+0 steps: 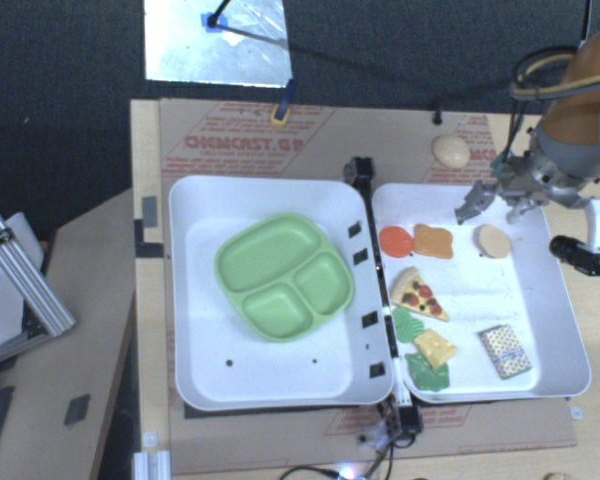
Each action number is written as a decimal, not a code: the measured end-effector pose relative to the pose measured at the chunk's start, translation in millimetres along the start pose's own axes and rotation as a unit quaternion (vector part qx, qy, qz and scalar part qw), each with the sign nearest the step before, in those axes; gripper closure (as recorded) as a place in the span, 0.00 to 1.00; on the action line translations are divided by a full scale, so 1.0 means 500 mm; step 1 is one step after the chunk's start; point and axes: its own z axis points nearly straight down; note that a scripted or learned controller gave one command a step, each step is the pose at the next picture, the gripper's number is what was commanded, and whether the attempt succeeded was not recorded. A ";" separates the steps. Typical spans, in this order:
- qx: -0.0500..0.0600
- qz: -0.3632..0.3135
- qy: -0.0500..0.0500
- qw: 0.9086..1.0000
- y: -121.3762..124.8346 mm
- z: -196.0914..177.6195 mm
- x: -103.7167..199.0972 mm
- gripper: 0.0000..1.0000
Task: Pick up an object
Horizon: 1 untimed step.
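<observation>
hand (498,200) released, grasping nothing, over right bin (555,298) at 12 o'clock edge | round beige cookie (494,241) just below hand | pizza slice (420,296) centre-left | green tray (283,276) in left bin (195,268)

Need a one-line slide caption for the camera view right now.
Gripper hovers open over the right bin above a round tan piece; green divided tray sits in the left bin.
</observation>
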 end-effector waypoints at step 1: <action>-0.007 -0.001 -0.001 1.000 0.006 -0.018 0.001 0.00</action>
